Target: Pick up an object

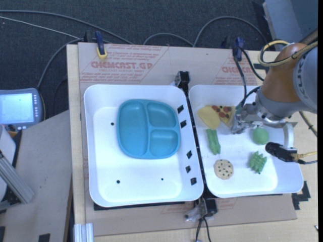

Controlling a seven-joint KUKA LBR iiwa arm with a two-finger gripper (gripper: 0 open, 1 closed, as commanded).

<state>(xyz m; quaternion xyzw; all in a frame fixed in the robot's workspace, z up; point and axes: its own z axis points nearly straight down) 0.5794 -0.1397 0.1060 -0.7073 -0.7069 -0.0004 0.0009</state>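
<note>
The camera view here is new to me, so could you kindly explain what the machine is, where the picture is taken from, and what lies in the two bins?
The picture comes from one fixed camera above the bench, looking down at a slant. The grey machine with the orange band is a robot arm reaching in from the right; its gripper hangs low over the right bin. I cannot tell whether it holds anything.

The left bin holds a blue divided plate. The right bin holds toy food: a pizza slice, a long green vegetable, a green ball, a cookie and a spiky green piece. The arm's job is to pick one up.
</note>
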